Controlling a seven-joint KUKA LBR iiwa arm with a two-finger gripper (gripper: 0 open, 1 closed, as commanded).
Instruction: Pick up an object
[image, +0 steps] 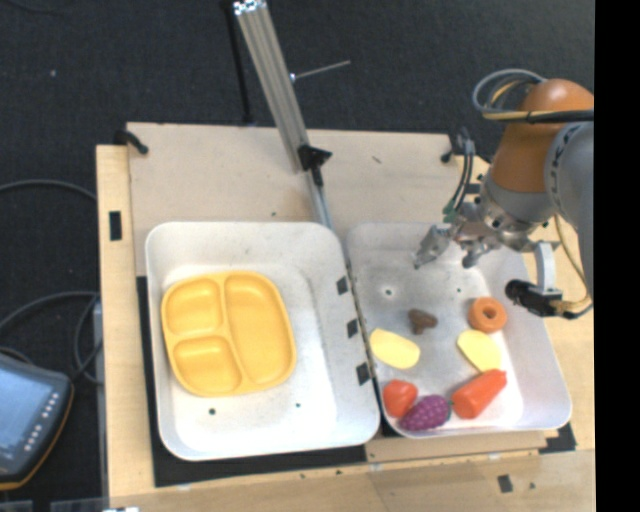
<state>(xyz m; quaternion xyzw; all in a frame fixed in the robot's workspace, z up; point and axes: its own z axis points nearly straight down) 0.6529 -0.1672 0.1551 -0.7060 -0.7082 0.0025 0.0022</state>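
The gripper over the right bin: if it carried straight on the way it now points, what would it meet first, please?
The gripper points down and leftward, so it would likely meet the bare floor of the right bin first; the small brown object lies nearer the camera, probably off that line. Depth is unclear from this slant.

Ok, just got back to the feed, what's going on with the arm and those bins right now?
The arm's tool hangs over the far end of the right bin, with nothing between its fingers. All the pieces lie on the bin floor nearer the camera: an orange ring, a small brown piece, two yellow pieces, a red one, a purple one and an orange-red one. The left bin holds a yellow divided tray.
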